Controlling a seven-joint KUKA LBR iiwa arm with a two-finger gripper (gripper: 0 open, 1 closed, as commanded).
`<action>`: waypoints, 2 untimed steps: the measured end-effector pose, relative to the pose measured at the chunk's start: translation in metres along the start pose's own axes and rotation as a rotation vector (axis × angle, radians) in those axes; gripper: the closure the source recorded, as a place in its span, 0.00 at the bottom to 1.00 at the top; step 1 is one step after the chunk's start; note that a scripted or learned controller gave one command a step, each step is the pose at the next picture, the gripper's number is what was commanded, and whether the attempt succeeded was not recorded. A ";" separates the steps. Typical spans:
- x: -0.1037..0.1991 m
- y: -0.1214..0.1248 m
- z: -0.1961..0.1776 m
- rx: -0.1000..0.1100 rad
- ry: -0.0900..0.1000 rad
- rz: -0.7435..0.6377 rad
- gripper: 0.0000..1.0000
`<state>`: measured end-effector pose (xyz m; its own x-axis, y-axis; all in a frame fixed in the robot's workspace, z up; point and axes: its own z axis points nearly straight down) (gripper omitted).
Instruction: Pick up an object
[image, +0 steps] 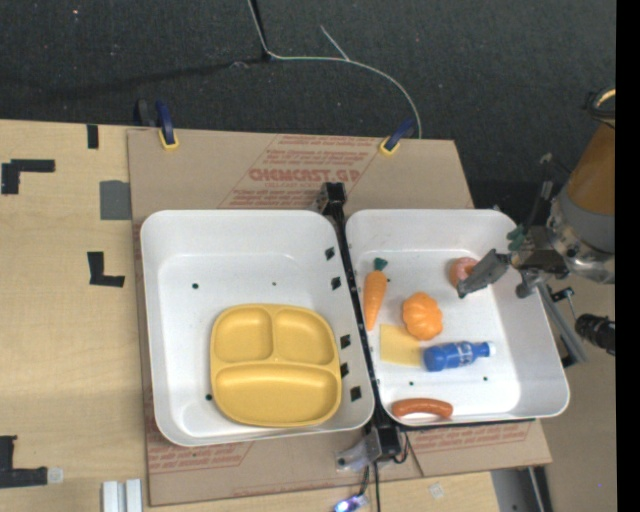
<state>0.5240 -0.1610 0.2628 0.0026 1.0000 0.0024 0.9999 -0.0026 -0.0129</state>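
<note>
I see my hand (484, 276) in the right white bin (530, 340) beside a small reddish round toy (460, 268) — grip state unclear.

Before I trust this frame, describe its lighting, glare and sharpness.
Camera view: even, soft overhead light; the white bins are bright, with mild washout on their walls but detail intact; faint shadows under the yellow tray and blue bottle; the end effector looks slightly soft and partly hides a pinkish item.
</note>
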 end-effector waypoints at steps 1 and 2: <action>0.000 0.002 -0.006 -0.011 -0.002 -0.004 0.00; -0.003 -0.001 0.038 -0.007 -0.002 -0.003 0.00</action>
<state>0.5226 -0.1638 0.2243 0.0000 1.0000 0.0001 1.0000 0.0000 -0.0060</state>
